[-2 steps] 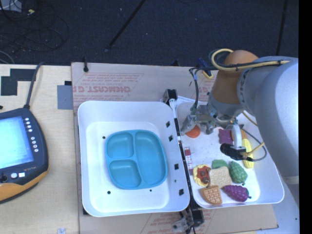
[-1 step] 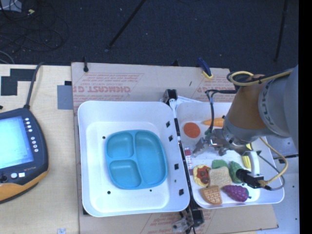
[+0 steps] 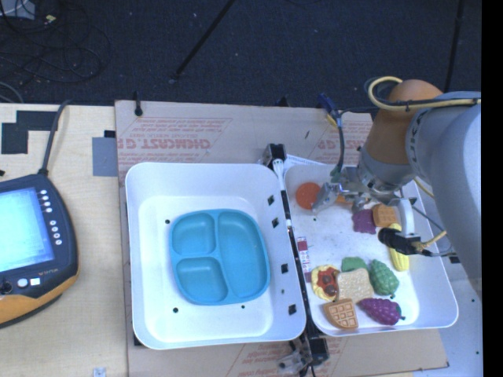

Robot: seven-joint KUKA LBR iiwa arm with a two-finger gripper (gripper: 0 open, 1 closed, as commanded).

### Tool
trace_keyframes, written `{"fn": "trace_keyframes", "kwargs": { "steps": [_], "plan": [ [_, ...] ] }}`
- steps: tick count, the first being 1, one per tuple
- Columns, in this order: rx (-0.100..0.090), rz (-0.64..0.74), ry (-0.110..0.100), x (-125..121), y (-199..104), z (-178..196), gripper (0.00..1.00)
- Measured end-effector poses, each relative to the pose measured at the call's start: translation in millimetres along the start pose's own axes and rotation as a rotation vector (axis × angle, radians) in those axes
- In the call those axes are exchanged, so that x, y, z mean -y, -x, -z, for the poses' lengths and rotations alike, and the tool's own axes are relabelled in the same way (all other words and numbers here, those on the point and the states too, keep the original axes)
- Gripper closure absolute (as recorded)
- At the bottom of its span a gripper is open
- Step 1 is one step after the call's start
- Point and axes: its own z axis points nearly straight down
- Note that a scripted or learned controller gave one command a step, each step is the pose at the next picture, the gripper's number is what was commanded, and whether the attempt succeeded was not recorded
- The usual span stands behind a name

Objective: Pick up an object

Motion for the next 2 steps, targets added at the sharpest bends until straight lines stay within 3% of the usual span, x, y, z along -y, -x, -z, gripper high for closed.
{"fn": "trace_keyframes", "kwargs": {
  "steps": [1,2],
  "plan": [
    [-0.004,0.000,-0.008,3.3,-46.4,-0.8,0.00],
    [-0.004,-0.005,-0.013,72.3,-36.4,-0.6,0.00]
  ]
}}
